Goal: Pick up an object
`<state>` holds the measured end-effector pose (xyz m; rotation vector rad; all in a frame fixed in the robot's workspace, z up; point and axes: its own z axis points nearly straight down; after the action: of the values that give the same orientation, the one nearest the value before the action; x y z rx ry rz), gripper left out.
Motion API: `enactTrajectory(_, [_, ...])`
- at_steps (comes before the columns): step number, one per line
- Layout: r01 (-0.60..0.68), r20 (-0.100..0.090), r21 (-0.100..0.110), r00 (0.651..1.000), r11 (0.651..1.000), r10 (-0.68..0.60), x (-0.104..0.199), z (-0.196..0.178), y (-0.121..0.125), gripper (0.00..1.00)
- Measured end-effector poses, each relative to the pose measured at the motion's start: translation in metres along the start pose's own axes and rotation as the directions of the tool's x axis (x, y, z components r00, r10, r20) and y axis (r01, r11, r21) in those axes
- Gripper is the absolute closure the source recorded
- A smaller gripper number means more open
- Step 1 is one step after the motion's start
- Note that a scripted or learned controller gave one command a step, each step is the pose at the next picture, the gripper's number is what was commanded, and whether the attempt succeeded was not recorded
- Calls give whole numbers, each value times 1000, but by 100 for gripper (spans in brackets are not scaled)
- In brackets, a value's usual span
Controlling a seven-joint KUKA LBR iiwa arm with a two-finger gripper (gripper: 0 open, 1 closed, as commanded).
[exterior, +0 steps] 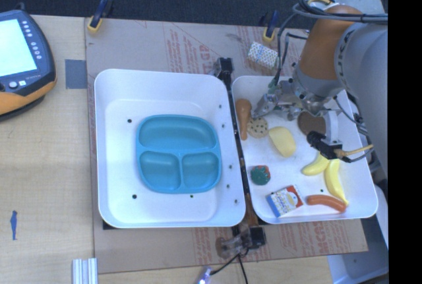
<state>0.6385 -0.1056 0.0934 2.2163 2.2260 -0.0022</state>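
The right bin (359, 207) holds several toy foods: an orange carrot-like piece (244, 114), a speckled cookie (258, 126), a pale yellow lump (282, 142), a brown disc (310, 123), yellow bananas (329, 171), a green and red ball (261, 174), a small carton (285, 200) and a sausage (326, 202). My gripper (273, 103) hangs low over the bin's far left part, just above the cookie and the yellow lump and right of the carrot piece. The grey arm with its orange band (323, 45) hides the bin's far right corner.
The left bin (112, 144) holds a blue divided plate (178, 152). A tablet (20, 58) lies at the far left of the bench. A small checkered block (262, 54) sits behind the right bin. Clamps (97, 16) stand along the back edge.
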Motion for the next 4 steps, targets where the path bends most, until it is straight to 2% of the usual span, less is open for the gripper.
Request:
enactTrajectory(1, [1,0,1,1000,1000,-1,12,0,-52,0])
enactTrajectory(2, [2,-1,1,1000,1000,-2,3,0,-113,0])
enactTrajectory(3, [8,0,2,1000,1000,-8,3,-10,-113,100])
enactTrajectory(4, [8,0,2,1000,1000,-8,3,-10,-113,0])
